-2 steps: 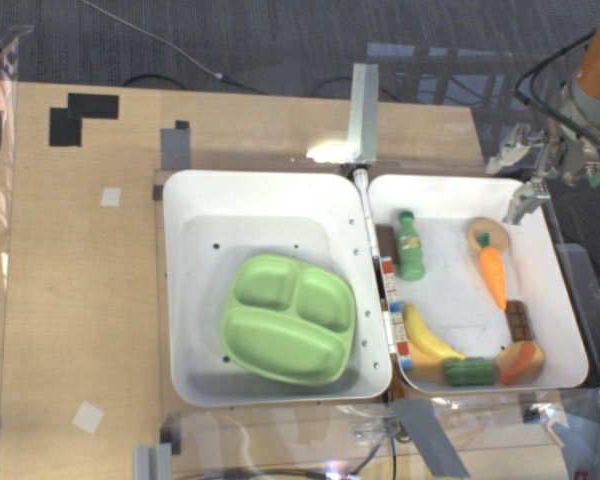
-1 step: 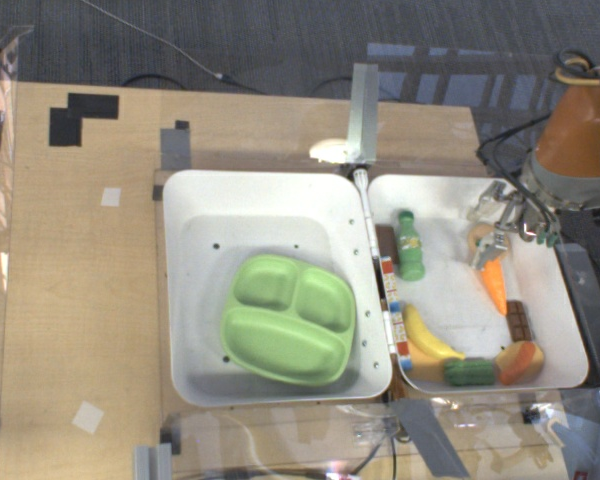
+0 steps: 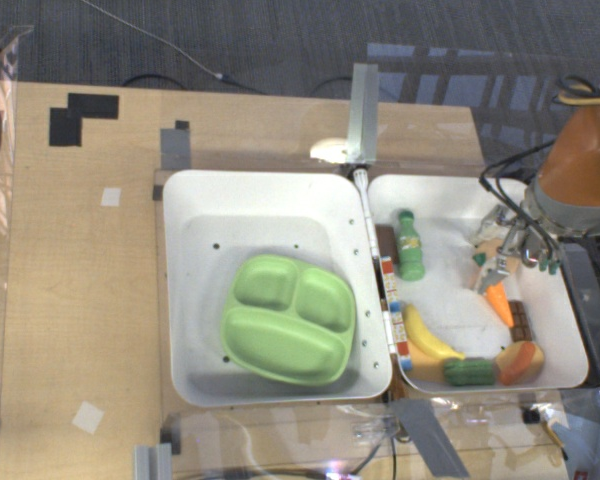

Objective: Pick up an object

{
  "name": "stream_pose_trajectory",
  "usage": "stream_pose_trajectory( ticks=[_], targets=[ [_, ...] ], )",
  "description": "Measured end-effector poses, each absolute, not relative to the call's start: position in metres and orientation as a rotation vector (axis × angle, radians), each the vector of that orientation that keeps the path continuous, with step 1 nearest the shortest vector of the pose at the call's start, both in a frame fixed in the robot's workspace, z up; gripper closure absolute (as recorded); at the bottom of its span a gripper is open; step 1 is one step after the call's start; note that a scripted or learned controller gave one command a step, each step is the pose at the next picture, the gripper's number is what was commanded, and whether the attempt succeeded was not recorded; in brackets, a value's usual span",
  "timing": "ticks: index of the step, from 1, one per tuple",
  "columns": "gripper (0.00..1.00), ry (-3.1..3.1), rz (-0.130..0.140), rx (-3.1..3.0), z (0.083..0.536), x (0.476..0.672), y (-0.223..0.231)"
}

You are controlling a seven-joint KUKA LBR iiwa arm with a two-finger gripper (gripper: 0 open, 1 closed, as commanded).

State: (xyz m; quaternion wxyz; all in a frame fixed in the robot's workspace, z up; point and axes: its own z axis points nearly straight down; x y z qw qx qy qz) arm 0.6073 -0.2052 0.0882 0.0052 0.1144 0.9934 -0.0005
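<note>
On the left, the table carries black angular marks near its far edge and two pale square patches; none bears readable writing. The left bin holds a green divided plate, three compartments, lying slightly tilted toward the near right.

Along the divider between the bins runs a strip of small coloured labels, too small to read. In the right bin, a green bottle lies lengthwise near the divider; its label is illegible. Nearer the front lie a banana, a dark green vegetable-like piece touching it, and a red-orange fruit just beside that. A brown block lies partly hidden beside an orange carrot.

The gripper hangs over the bin's far right, just above the carrot's upper end. Whether the jaws are parted or closed cannot be told; cables and blur obscure them. The arm is cut off at the right.
</note>
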Motion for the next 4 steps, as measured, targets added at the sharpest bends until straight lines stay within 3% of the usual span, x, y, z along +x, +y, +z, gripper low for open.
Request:
stream_pose_trajectory(
  ticks=[1, 2, 3, 4],
  targets=[
    [0.0, 3.092, -0.001, 0.479, 0.089, 0.552, -0.2],
    [1.0, 3.079, -0.005, 0.464, 0.104, 0.557, -0.199],
    [1.0, 2.975, 0.006, 0.958, 0.09, 0.591, -0.136],
    [1.0, 3.007, 0.014, 0.826, 0.214, 0.633, -0.051]
  ],
)
